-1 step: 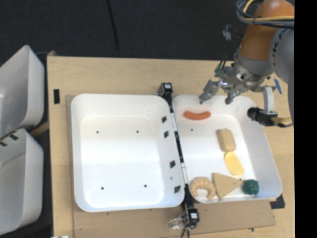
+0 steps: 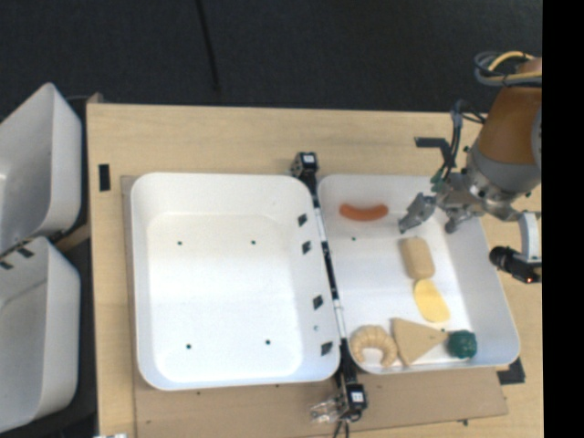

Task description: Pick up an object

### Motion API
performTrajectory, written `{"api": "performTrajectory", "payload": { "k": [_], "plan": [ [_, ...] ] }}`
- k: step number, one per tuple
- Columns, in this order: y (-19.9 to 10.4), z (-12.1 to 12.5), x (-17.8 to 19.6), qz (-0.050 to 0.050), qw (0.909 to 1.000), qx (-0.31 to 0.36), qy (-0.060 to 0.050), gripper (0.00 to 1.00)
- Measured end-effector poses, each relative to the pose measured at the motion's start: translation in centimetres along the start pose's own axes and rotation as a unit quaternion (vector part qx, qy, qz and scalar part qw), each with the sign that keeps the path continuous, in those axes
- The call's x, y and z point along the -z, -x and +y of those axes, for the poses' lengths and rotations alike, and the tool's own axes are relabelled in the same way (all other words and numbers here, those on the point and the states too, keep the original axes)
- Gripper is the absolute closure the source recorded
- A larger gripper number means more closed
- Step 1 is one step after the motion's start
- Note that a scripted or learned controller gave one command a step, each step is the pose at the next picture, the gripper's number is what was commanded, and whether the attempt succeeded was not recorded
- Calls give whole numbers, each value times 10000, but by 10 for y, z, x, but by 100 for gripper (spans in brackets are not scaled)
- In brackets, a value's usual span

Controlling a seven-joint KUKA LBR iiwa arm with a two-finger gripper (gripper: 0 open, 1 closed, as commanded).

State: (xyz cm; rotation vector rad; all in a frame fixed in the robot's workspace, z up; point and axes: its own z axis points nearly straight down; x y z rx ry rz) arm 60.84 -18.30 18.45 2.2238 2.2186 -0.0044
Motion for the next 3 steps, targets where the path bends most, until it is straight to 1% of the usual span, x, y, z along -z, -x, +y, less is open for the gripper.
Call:
{"api": "performTrajectory", "payload": {
  "k": [1,2,3],
  "plan": [
    [46,-74,-60,7,10000,-1,-7,0],
    [46,-110,-70,4,10000,6,5,0],
    [47,-107,-59,-2,10000,-23,35,100]
  ]
}}
